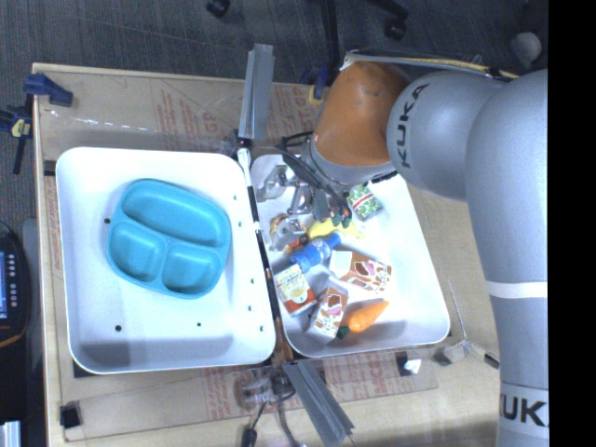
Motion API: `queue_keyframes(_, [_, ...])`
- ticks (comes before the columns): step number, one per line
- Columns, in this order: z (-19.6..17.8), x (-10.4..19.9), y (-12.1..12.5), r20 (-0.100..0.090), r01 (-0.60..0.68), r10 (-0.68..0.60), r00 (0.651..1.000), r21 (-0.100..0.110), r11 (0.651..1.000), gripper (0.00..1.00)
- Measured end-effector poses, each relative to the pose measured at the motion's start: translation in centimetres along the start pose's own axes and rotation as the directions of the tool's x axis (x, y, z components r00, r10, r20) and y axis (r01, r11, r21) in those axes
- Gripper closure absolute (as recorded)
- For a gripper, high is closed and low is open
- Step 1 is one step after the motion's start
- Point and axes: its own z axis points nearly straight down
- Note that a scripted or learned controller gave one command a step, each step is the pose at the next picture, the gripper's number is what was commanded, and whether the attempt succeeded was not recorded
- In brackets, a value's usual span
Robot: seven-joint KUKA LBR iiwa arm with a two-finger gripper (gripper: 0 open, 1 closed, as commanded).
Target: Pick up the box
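The desk (140,110) carries two shallow white bins side by side. The left bin (84,324) contains one blue divided tray (169,237), lying flat near the bin's centre.

The right bin (424,277) contains a cluster of small items. The box (360,271), white with orange-brown printing, lies at the centre of this bin, tilted. A blue bottle (312,250) lies just beside it on the left. A small carton with red printing (293,288) sits near the bin's left wall. A second patterned carton (330,311) lies below the box, next to an orange carrot (364,316). A green-and-white packet (365,202) lies toward the bin's far side.

The grey arm (484,156) reaches in from the right. The pincer (300,201) is low over the bin's far left area, above the bottle and a yellow item (323,225), apart from the box. Whether its fingers are apart or together cannot be told.
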Motion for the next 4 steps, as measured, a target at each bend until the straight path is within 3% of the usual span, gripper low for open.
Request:
queue_keyframes(1, [-0.9,-0.1,0.1,0.0,0.002,-0.002,1.0,0.0,1.0,1.0])
queue_keyframes(2, [-0.9,-0.1,0.1,0.0,0.002,-0.002,1.0,0.0,1.0,0.0])
queue_keyframes(3, [-0.3,-0.1,-1.2,0.011,0.46,-0.461,0.887,0.018,0.887,0.0])
queue_keyframes(4, [0.4,-0.5,-2.6,-0.001,0.911,-0.911,0.413,-0.007,0.413,0.0])
